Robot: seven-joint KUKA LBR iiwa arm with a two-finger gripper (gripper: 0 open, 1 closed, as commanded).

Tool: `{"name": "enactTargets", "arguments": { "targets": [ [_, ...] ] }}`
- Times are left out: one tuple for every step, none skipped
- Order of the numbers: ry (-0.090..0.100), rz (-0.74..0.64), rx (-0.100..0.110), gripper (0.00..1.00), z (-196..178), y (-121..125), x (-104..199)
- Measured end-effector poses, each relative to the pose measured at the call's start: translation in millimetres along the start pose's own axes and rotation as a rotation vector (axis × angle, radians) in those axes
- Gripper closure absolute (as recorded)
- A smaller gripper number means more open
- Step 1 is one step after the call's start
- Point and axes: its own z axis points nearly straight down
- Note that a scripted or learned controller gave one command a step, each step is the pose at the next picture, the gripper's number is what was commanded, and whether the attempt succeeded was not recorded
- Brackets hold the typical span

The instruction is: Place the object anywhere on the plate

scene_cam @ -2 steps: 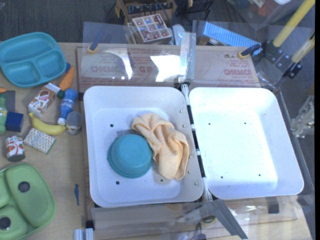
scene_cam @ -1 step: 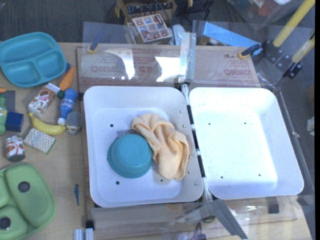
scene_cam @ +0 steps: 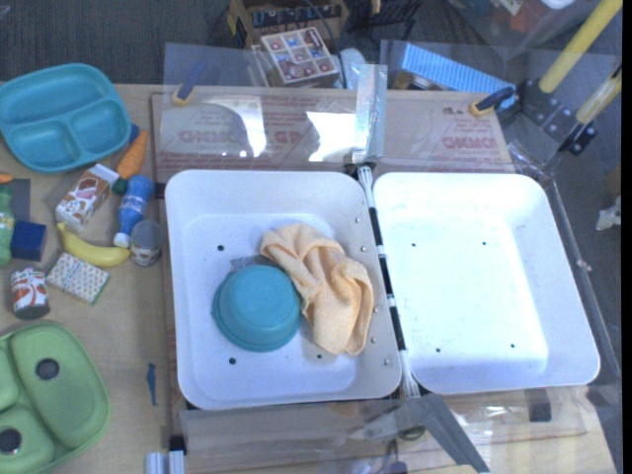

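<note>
- Cloth first: a crumpled pale-yellow fabric cloth (scene_cam: 324,282) lies in the left shallow white plastic bin (scene_cam: 190,265), right of centre, bunched into folds rather than spread flat.
- A round teal-blue plastic plate (scene_cam: 257,308) sits in the same bin, just left of the cloth. The two touch along the plate's right rim, and the cloth seems to lap slightly against it without resting on top.
- I take the cloth to be the object to move. As it lies, it is beside the plate, not on it, so the placing is not yet done.
- The raised folds at the cloth's upper part probably offer the easiest pinch; its closeness to the plate means only a short carry leftward.
- The right shallow white plastic bin (scene_cam: 553,265) adjoins the left one along a shared middle edge.
- I cannot tell whether the gripper's jaws are open or closed.
- A yellow banana (scene_cam: 91,249) and a teal divided tray (scene_cam: 64,117) lie on the bench, well apart from the bins.
</note>
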Motion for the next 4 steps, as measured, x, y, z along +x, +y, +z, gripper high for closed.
{"name": "enactTargets", "arguments": {
  "targets": [
    [-0.01,0.003,0.004,1.0,-11.7,-1.0,-2.1],
    [-0.02,0.006,0.008,1.0,-23.4,-2.1,-4.2],
    [-0.031,0.008,0.013,1.0,-35.3,-2.8,-6.5],
    [-0.042,0.01,0.017,1.0,-47.3,-3.4,-8.8]
  ]
}}
